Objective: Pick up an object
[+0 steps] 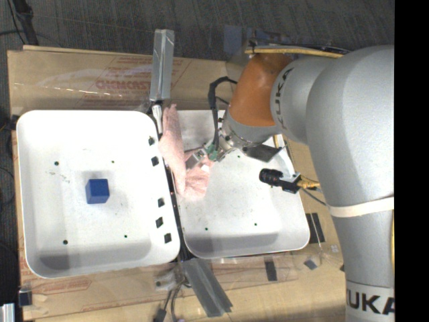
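In the right bin [281, 237]: gripper [213, 153] low beside pink cloth [184, 163] at the left wall; its state untellable. Step judged: grasp approach. Next: secure closure, straight lift.

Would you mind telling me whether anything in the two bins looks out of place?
Yes: the pink cloth lies crumpled against the right bin's left wall, draped up over the divider. The blue cube sits squarely in the left bin.

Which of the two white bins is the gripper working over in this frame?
The right bin. The gripper sits over its upper left part beside the pink cloth; the left bin holds just a blue cube, apart from the arm.
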Available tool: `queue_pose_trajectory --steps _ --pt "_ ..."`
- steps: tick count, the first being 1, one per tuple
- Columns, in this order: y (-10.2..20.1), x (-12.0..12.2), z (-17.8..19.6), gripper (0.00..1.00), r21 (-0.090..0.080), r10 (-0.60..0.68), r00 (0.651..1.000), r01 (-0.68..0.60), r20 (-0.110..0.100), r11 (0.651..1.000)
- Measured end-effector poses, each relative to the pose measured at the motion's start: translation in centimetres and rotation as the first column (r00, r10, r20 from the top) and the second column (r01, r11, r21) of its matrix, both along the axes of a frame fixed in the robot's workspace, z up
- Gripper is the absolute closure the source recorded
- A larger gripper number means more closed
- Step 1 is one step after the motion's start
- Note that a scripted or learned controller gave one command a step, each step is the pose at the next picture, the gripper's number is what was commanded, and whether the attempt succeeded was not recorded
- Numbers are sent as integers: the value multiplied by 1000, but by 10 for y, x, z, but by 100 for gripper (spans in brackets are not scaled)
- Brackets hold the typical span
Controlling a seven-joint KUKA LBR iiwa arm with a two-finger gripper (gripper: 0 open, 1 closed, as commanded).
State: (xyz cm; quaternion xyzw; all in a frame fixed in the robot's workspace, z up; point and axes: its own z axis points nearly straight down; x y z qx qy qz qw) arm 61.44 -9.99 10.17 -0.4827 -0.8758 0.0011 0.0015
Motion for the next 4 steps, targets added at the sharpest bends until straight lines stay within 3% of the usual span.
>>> queue_pose_trajectory --steps 1,2,3,4 --pt "0 0 10 100 0 3 1000 -3 -1 1000" --pt "0 0 10 0 -1 3 1000 -3 -1 1000" --pt "0 -5 -9 0 1 85 996 -85 2 996" --pt "1 -4 1 100 1 89 996 -89 1 996"
